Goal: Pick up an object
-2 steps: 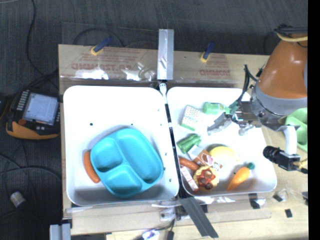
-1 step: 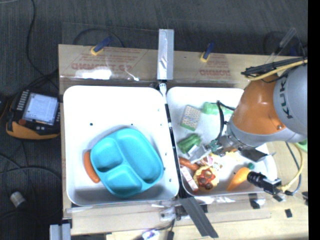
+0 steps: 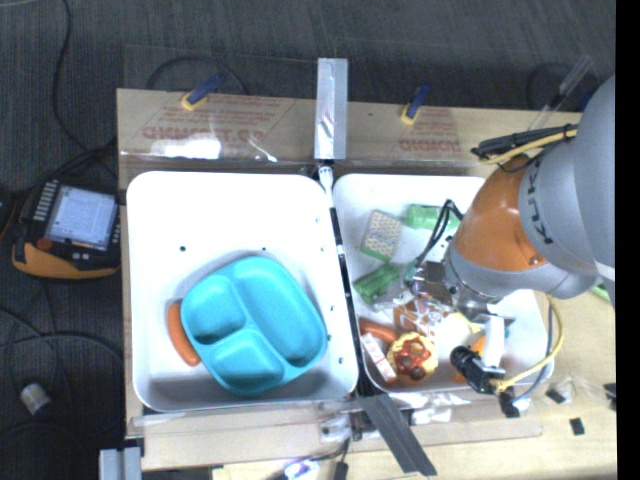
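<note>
Your gripper (image 3: 432, 290) is hanging low over the cluttered right bin (image 3: 520, 190), its tip buried among the toys, so you cannot tell its state or whether it is pinching anything. Candidate objects are crowding it: a red-and-yellow toy (image 3: 410, 356) just below, a green piece (image 3: 375, 282) to its left, an orange carrot-like stick (image 3: 382, 328) between them. You are risking a miss or a two-item snag, because everything is lying touching. The blue tray (image 3: 255, 323) is sitting well apart in the left bin (image 3: 160, 198).
</note>
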`<state>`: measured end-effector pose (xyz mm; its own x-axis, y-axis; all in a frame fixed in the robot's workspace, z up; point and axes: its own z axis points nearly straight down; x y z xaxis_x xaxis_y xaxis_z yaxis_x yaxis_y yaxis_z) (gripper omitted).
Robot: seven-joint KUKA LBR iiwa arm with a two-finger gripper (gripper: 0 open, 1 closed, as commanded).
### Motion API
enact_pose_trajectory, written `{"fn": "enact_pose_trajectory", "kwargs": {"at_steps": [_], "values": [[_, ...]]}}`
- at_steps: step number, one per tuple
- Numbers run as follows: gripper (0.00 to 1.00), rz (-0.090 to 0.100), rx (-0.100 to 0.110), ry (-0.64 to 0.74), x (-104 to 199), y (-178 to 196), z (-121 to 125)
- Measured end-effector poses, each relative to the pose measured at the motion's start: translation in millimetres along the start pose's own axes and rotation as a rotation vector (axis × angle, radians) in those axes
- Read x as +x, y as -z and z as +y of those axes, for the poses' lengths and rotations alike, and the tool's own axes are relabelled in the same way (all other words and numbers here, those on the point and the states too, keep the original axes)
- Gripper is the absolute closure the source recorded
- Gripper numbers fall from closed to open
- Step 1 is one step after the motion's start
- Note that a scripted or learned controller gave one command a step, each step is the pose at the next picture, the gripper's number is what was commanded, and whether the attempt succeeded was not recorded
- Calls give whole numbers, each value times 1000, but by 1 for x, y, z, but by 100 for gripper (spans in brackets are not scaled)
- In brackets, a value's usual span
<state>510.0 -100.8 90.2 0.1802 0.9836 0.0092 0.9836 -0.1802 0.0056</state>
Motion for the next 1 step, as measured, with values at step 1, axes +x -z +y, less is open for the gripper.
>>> {"fn": "enact_pose_trajectory", "kwargs": {"at_steps": [1], "values": [[100, 1, 3, -1, -1, 9, 1]]}}
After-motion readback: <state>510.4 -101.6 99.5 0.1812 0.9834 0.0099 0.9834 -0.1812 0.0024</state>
